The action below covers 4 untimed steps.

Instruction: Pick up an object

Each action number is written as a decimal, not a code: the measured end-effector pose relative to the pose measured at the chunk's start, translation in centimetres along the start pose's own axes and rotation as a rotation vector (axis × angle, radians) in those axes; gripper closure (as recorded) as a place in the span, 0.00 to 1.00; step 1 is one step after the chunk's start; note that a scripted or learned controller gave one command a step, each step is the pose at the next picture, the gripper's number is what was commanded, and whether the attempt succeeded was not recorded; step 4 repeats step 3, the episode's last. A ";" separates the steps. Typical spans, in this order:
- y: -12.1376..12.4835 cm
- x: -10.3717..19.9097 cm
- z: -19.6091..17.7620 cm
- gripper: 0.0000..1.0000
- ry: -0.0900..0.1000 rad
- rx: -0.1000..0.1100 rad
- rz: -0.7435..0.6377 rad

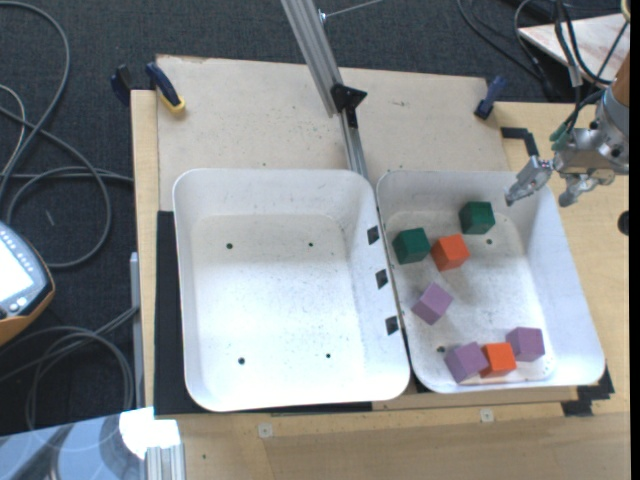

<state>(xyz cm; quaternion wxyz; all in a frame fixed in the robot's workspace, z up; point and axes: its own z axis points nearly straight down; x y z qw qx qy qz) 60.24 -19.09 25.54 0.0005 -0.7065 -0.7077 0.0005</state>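
Camera view has the gripper (550,181) hanging over the far right corner of the right bin (575,283), fingers spread apart with nothing between them. All the candidates sit in that bin: a green cube (477,217) closest to the gripper, another green cube (410,245) touching or nearly touching an orange cube (450,252), a lone purple cube (432,303) mid-bin, and a tight cluster at the near edge, namely a purple cube (464,360), an orange cube (498,358) and a purple cube (526,343). The left bin (200,268) isn't in play. My take: go for the green one by the gripper or the lone purple, since both have space around them. Come straight down, straddle flat faces, and avoid the crowded cluster and the bin wall.
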 end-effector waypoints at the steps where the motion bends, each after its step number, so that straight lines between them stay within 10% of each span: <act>1: -0.3 4.2 13.5 0.00 0.003 0.002 0.001; 3: -10.3 -1.9 4.9 0.00 -0.001 -0.001 0.005; 4: -10.3 -1.9 4.9 0.00 -0.001 -0.001 0.005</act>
